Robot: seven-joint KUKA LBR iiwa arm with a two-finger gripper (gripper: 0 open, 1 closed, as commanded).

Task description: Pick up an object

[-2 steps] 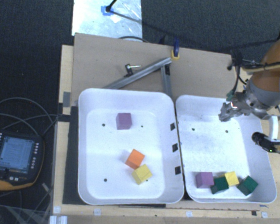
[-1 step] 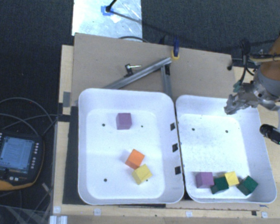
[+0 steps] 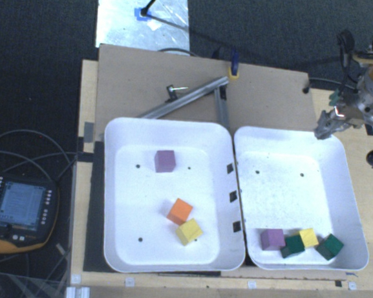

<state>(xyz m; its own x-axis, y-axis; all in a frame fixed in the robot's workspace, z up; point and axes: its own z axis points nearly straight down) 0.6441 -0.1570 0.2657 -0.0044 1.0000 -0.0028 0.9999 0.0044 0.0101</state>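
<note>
1. Tool (image 3: 325, 127) hangs over the far right corner of the right bin (image 3: 348, 192), just above its rim, at the bench's (image 3: 270, 87) far right; nothing shows between its tips.
2. Whether it is apart or together cannot be told: it is small and blurred.
3. Left bin (image 3: 108, 190) holds three cubes. A purple cube (image 3: 165, 161) sits toward the far side, near the middle.
4. An orange cube (image 3: 180, 211) lies closer to the near edge, and a yellow cube (image 3: 189, 232) touches it on the near right.
5. Four cubes line the right bin's near edge: a second purple cube (image 3: 272, 239), a dark green cube (image 3: 292, 245) touching it, a small yellow cube (image 3: 308, 237) just behind that, and another green cube (image 3: 330, 246) toward the near right corner.
6. A metal bar (image 3: 184, 98) lies slanted on the bench beyond the left bin.
7. A teach pendant (image 3: 15, 211) with a cable rests on the floor to the bench's left.
</note>
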